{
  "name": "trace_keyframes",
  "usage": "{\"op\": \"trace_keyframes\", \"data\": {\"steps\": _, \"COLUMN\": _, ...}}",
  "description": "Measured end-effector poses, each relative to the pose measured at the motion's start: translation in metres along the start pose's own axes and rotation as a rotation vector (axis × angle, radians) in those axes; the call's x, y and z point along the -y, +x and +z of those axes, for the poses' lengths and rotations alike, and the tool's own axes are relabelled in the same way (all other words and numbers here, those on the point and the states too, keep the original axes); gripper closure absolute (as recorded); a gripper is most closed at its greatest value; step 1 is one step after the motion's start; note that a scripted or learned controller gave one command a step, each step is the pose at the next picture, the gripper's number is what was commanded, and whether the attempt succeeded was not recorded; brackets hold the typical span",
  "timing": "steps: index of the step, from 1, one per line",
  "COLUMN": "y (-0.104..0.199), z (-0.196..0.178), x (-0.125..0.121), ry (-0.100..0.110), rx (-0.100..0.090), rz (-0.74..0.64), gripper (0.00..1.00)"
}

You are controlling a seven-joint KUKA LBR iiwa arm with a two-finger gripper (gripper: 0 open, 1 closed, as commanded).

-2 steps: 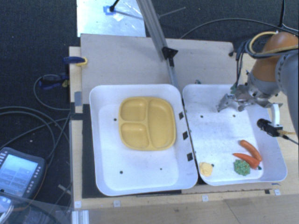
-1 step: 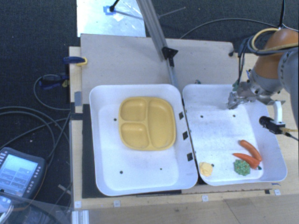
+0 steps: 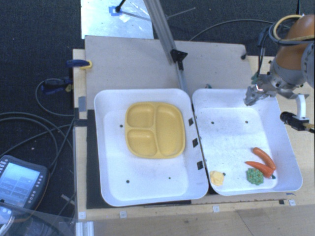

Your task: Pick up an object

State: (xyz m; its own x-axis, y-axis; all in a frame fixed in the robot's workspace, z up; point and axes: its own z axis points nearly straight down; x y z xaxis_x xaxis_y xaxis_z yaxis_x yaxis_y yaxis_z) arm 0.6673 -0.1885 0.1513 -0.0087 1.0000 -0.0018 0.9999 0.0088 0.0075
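The right bin [image 3: 231, 136] holds a small group of toy foods near its front edge. An orange-red sausage [image 3: 264, 157] lies at a slant, with a thinner orange carrot [image 3: 259, 167] just below it. A green broccoli piece [image 3: 254, 176] sits against the carrot. A pale yellow lump [image 3: 216, 178] rests at the bin's front left corner. My gripper [image 3: 252, 97] hangs over the bin's back right corner, well away from the foods. Its tips are small and dim against the bin wall.
The left bin [image 3: 113, 181] carries a yellow divided plate [image 3: 155, 130] with three compartments. A slanted metal pole [image 3: 162, 23] crosses the bench behind the bins. A black bracket [image 3: 293, 119] juts beside the right bin's right rim. A blue clamp [image 3: 78, 63] grips the bench's left edge.
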Motion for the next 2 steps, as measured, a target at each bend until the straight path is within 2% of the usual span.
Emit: {"op": "trace_keyframes", "data": {"steps": 2, "y": 0.0, "z": -0.122, "x": -0.005, "ry": -0.002, "rx": 0.001, "rz": -0.001, "gripper": 1.0}}
